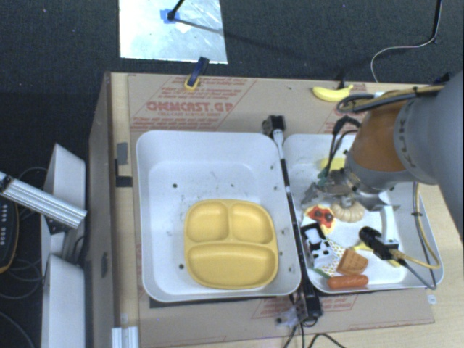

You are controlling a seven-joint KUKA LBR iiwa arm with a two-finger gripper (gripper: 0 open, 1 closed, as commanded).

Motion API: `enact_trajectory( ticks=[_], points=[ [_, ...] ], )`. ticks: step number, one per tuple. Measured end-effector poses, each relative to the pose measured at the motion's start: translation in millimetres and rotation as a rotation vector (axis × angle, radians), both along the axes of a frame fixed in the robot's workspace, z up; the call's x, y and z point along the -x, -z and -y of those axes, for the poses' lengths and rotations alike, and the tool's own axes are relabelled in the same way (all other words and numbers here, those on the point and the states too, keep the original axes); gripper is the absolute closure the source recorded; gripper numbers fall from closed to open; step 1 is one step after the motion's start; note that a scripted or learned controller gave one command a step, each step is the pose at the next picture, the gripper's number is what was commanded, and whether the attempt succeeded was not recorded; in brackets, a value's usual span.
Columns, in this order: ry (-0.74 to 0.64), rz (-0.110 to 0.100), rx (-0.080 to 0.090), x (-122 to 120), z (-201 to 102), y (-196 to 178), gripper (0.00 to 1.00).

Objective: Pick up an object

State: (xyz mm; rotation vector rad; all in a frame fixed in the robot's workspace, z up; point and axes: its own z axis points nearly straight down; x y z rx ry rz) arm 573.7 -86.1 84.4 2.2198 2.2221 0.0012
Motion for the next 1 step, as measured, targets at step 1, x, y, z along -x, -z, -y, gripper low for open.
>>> enact_trajectory(
  ticks=[1],
  points=[
    [0.0, 0.002, 0.002, -47.8, 40.4, -0.4, 0.0]
  ],
)
